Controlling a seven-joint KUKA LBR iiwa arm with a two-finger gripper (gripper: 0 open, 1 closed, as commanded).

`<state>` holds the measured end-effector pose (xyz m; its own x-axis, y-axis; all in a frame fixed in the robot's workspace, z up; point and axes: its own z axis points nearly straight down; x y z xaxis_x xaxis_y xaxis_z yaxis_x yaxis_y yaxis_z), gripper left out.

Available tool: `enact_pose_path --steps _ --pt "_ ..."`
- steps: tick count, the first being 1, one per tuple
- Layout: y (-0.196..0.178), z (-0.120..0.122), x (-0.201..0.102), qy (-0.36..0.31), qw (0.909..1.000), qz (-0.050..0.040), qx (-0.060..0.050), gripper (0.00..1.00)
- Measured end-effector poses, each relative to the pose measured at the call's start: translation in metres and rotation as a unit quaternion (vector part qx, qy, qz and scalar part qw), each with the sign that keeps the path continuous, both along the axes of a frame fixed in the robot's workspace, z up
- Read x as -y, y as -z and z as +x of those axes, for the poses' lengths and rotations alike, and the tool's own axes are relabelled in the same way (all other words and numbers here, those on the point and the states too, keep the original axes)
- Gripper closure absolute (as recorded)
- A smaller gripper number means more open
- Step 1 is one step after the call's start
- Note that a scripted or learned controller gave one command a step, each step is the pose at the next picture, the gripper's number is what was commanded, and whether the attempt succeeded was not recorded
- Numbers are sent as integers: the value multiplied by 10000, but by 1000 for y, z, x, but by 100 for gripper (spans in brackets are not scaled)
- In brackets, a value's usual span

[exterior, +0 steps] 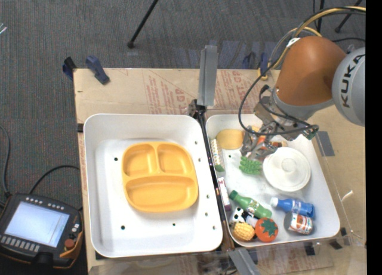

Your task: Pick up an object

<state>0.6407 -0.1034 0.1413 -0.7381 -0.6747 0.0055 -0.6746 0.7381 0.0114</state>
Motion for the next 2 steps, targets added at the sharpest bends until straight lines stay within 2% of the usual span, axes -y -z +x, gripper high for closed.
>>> enact_pose_path --steps 1,2 --pt "-88 6 -31 -178 9998 -14 128 100" --pt "-86 4 -38 443 9990 -8 74 100"
